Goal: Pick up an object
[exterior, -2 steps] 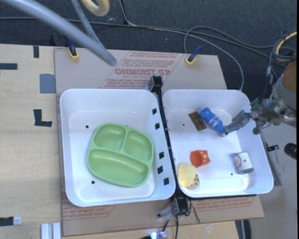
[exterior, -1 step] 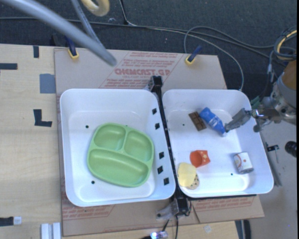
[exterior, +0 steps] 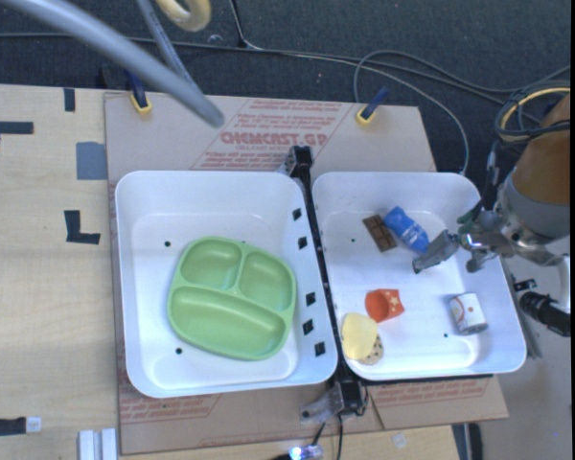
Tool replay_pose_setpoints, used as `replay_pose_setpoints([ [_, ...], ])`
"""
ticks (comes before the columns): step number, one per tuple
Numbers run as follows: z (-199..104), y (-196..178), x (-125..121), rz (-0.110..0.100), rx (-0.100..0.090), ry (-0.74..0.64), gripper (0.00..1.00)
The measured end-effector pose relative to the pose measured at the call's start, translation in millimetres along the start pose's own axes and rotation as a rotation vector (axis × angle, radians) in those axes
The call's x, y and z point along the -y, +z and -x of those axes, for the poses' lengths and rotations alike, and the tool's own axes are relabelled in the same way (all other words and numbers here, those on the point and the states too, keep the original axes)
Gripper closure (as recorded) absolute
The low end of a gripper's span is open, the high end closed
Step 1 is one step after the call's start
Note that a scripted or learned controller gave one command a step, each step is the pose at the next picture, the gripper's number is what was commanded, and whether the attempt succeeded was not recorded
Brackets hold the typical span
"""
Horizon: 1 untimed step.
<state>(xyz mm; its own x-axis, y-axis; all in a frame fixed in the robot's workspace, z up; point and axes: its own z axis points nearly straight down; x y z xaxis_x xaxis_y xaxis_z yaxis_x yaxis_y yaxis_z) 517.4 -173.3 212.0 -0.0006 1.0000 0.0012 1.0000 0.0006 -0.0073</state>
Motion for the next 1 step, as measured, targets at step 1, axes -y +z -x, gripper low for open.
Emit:
replay_pose_setpoints([
  [1, 3.3, 63.9, 2.1, 0.000, 0.000, 0.000, 0.00],
])
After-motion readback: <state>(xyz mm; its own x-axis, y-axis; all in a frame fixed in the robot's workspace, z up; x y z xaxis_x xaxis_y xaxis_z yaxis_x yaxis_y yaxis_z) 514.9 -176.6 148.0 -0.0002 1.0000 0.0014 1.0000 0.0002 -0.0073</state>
